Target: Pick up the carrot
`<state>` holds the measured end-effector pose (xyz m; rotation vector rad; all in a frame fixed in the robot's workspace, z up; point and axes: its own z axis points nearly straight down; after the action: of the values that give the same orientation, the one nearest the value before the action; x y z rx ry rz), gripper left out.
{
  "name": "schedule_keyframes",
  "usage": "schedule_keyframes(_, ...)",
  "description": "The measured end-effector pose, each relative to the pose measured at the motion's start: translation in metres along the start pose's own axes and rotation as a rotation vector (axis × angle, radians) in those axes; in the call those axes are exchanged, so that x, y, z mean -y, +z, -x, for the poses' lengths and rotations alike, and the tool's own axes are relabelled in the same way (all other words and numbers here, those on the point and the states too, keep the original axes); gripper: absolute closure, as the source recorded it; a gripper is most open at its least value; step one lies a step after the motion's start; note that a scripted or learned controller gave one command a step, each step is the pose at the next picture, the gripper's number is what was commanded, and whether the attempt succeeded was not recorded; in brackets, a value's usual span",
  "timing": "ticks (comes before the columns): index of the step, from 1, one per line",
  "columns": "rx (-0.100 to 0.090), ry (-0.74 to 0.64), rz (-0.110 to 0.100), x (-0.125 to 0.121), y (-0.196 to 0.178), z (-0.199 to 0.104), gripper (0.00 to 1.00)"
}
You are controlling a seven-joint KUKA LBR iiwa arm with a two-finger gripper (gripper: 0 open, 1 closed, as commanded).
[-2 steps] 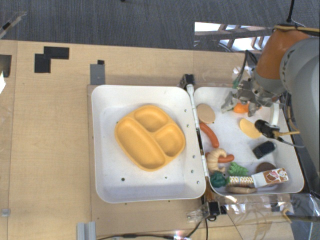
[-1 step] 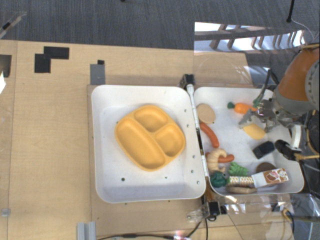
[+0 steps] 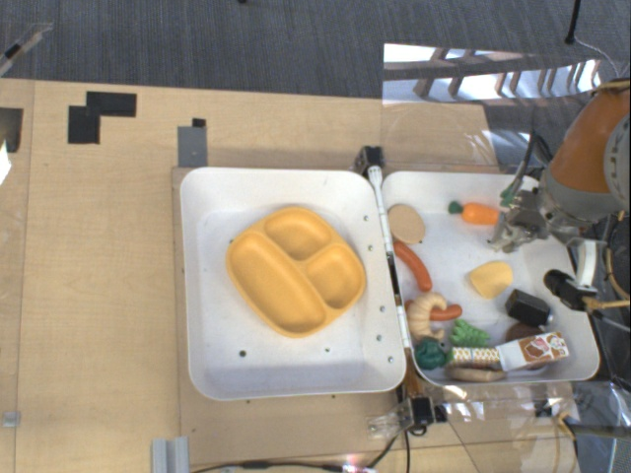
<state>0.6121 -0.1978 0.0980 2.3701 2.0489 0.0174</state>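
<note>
The pincer [image 3: 510, 233] hovered just right of the carrot [image 3: 476, 214] in the right bin [image 3: 588, 363]; whether it was clenched could not be told.

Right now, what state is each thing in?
Carrot: lying in the right bin, not gripped.
Gripper: low beside the carrot, nothing seen between its fingers.
Yellow plate: upright in the left bin, compartments bare.
Sausage: lying flat by the divider.
</note>
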Motion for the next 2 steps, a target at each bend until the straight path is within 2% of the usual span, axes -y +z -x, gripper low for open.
schedule_keyframes(1,0.000,0.000,-0.001,0.000,0.000,0.000,0.00)
schedule_keyframes(2,0.004,0.243,-0.009,-0.031,0.013,-0.012,0.00)
